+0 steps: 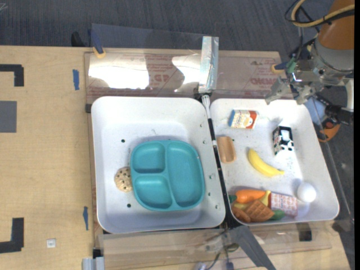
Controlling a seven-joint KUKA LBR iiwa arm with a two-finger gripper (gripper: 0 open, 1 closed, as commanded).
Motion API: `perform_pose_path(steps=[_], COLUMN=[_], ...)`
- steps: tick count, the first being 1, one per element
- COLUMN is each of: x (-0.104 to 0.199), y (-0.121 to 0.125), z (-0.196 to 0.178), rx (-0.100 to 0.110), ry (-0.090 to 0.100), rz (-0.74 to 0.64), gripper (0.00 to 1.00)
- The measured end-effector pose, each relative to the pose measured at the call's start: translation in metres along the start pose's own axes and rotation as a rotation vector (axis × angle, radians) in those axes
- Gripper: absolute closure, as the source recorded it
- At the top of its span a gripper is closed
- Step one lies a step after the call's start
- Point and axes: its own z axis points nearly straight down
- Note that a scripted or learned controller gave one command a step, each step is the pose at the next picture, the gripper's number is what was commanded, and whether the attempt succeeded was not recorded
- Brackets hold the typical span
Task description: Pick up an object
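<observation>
The gripper (288, 89) hovers over the right bin's (322, 167) far edge; whether its fingers are open, I cannot tell. Below lie a small carton (242, 118), cow figure (283, 140), banana (264, 165), bread roll (226, 149), carrot (250, 196) and egg (306, 192)

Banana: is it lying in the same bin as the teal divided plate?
No: the banana lies in the right bin, while the teal divided plate sits in the left bin.
</observation>
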Motion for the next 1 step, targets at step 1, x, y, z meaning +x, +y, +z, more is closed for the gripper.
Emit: perform_pose_path(steps=[1], x=[0.0006], y=[0.0012], z=[-0.0116], rx=[-0.004], ry=[-0.001], rz=[-0.002], gripper=[1.0])
